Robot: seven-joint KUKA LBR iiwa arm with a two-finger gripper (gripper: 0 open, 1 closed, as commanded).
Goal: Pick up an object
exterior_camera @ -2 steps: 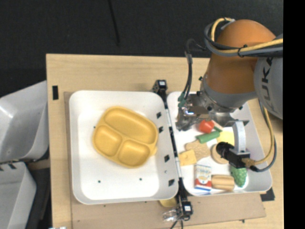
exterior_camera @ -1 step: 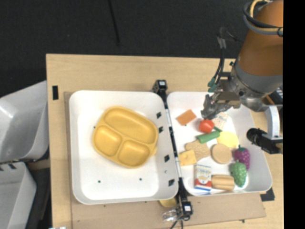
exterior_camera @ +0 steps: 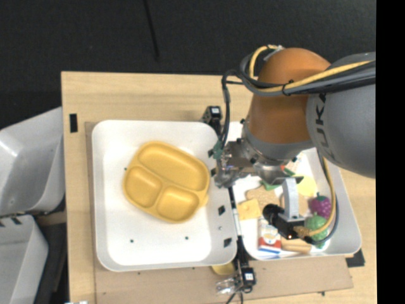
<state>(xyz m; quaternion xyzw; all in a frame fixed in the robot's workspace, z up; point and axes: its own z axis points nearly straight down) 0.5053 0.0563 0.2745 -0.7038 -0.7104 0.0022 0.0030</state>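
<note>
Yellow divided plate [exterior_camera: 167,181] lies centre-left in the left bin [exterior_camera: 107,246]. Likely light, rigid, slick plastic; best taken by the rim. Gripper [exterior_camera: 223,173] at its right edge, jaw state indeterminable.

Light wooden counter [exterior_camera: 139,94] on a dark black floor [exterior_camera: 126,24], far side in shadow. Pale grey moulded furniture [exterior_camera: 28,163] at left. Even overhead light.

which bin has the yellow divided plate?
The left bin: the yellow three-compartment plate lies alone in it. The right bin holds a jumble of small items, including purple grapes, beneath the arm.
</note>
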